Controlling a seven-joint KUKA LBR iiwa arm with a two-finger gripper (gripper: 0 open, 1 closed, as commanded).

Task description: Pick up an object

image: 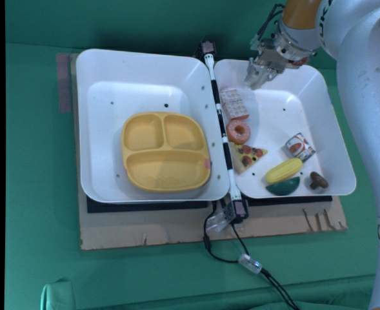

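Over the right bin's [325,115] far left corner, your gripper [257,77] hangs with nothing in it, fingers slightly apart, donut [239,132], pizza [246,155], can [299,146], corn [283,170] below, yellow plate [165,152] in the left bin [99,95]

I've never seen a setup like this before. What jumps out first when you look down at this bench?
The big yellow divided plate lies alone in the left bin. The right bin holds small toy foods: a pink donut, a pizza slice and a corn cob. The grey arm with its orange band comes in from the right, its gripper above that bin's far corner.
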